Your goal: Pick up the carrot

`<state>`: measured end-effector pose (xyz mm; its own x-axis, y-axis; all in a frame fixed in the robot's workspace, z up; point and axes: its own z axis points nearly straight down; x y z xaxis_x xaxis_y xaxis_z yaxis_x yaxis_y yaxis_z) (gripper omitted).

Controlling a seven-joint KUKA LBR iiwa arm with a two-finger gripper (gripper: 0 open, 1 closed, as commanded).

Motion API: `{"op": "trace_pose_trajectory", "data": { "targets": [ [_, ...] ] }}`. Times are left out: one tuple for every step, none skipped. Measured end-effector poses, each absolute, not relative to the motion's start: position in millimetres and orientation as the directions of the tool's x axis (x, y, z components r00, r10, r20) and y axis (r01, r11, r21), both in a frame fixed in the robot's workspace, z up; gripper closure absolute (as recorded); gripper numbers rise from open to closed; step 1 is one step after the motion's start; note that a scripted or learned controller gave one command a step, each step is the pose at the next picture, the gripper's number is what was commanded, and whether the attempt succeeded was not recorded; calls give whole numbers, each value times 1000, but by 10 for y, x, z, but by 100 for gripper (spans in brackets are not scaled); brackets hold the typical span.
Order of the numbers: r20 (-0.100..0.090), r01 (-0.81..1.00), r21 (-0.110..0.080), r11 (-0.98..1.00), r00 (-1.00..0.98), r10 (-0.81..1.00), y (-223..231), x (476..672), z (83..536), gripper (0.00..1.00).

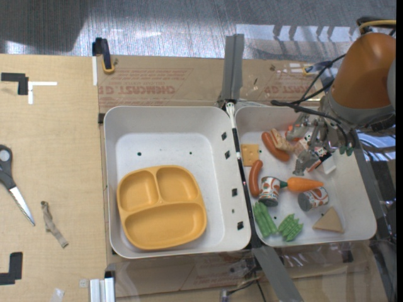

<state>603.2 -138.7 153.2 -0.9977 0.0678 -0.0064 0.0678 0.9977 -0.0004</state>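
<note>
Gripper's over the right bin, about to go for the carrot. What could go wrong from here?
1. The carrot lies tight between two small cans, so the gripper could knock or grab a can instead.
2. The gripper sits above the carrot among a hot dog and other toy food, so a short descent may close on the wrong item.
3. The carrot is tapered and may slip out.

a pale wooden bench top fills the left side, with a pair of scissors lying on it near the edge (blades pointing down-right). brown cardboard lines the back behind the two white bins. beyond it runs grey ribbed flooring, brighter in a patch at upper left
</note>
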Motion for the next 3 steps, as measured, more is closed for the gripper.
{"op": "trace_pose_trajectory", "data": {
  "targets": [
    [-2,67,1,998,-998,67,-1016,5462,921,0],
    [-6,245,0,970,-970,245,-1809,5355,933,0],
    [-6,486,2,874,-874,486,-1579,6191,933,0]
  ]
}}
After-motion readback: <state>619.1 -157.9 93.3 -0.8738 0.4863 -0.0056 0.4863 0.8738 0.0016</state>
